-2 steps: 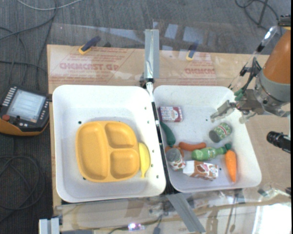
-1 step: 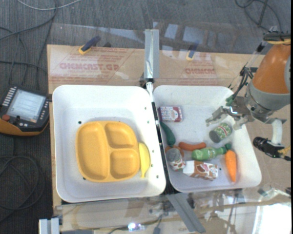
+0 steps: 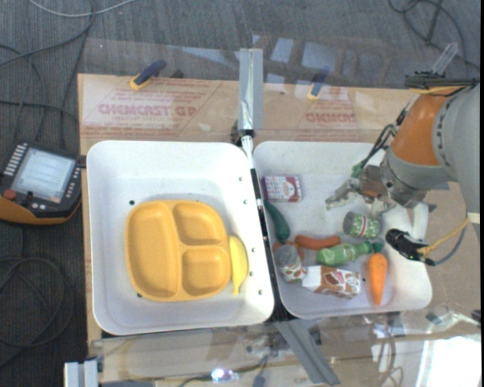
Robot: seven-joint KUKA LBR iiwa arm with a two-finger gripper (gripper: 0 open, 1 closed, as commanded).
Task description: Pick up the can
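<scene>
L bin (image 3: 105, 240) holds 1 yellow plastic divided tray (image 3: 177, 248), parked out of the way. R bin (image 3: 323, 153) has the clutter: 1 small grey can (image 3: 289, 261) near its L wall, 1 green-red labelled can (image 3: 361, 225), 1 orange carrot (image 3: 377, 277). Two-finger gripper (image 3: 351, 192) hangs just above the green-red can, prongs spread, pinching nothing, prob. lining up a grab.

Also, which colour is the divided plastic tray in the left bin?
The divided plastic tray is yellow-orange all over, seen in the camera view.

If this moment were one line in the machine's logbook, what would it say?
arm: over right bin | gripper: just above can, not holding it | can: lying beside green bottle | yellow tray: left bin
</scene>
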